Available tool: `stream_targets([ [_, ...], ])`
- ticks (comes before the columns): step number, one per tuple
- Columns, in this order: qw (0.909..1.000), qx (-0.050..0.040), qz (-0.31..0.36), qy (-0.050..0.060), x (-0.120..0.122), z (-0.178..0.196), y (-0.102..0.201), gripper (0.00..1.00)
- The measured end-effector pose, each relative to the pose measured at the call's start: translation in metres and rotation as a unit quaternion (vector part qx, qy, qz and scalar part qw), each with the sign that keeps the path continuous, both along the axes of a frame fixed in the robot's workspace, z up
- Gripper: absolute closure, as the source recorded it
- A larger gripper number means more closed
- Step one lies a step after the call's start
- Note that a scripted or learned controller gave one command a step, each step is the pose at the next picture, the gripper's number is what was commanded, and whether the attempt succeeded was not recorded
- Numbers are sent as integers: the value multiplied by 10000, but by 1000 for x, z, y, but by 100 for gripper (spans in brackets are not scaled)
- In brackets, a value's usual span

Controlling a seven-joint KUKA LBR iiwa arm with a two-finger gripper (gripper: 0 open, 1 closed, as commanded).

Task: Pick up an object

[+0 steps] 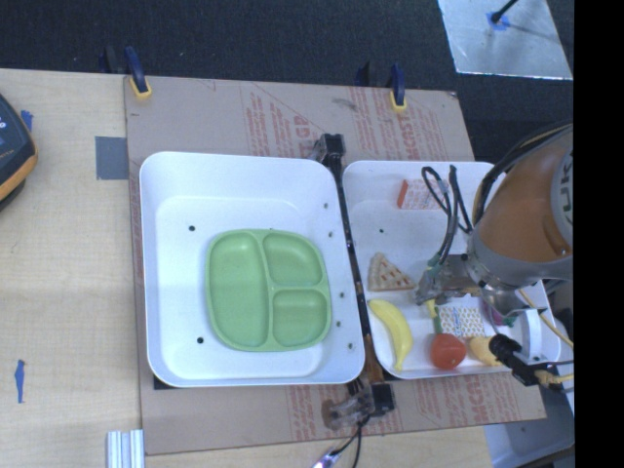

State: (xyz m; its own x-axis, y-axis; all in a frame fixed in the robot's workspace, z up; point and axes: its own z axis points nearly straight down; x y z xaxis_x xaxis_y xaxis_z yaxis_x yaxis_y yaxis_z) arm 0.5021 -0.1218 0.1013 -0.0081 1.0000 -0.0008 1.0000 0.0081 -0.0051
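Arm [522,217] over rt bin [382,213]; banana [392,331], tomato [448,350].

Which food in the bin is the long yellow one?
The banana, curved and long, at the right bin's left side. The tomato beside it is round and red.

Divided tray [265,289] in left bin [161,261]; banana [392,331] and tomato [448,350] in right bin [375,188]
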Motion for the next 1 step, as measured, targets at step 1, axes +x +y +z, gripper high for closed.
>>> stream_targets([
  [1,10000,8,-13,-19,80,91,80,100],
])
